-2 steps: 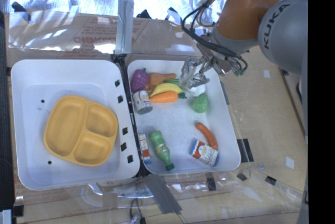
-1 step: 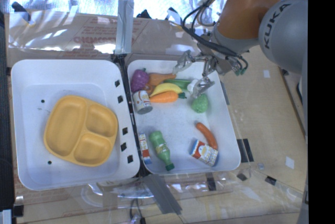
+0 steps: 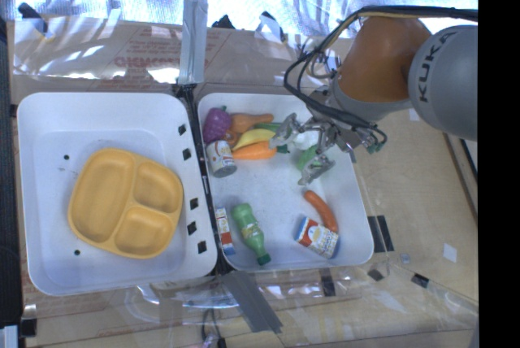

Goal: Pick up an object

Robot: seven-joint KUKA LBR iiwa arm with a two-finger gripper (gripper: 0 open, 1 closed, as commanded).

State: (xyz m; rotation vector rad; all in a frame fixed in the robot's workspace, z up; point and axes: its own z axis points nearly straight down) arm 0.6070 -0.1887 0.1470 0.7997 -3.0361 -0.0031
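Observation:
The right bin [image 3: 351, 200] holds several toy foods. Purple grapes [image 3: 216, 124], an orange carrot [image 3: 254, 151] and a yellow banana [image 3: 253, 138] lie at its far left. A small can [image 3: 221, 158] rests beside them. My gripper [image 3: 303, 150] hangs low over the bin's far right part, open, its fingers [image 3: 318, 168] spread apart. A small green and white object [image 3: 305, 142] lies between or just under them; I cannot tell whether they touch it. An orange-red sausage [image 3: 321, 210], a small carton [image 3: 317, 237] and a green bottle [image 3: 250, 233] lie nearer the front.
The left bin [image 3: 32, 200] carries a yellow divided tray [image 3: 124, 202]. A small red and white packet [image 3: 223, 230] lies against the right bin's left wall. Black cables [image 3: 305, 66] loop off the wrist above the bin's far edge.

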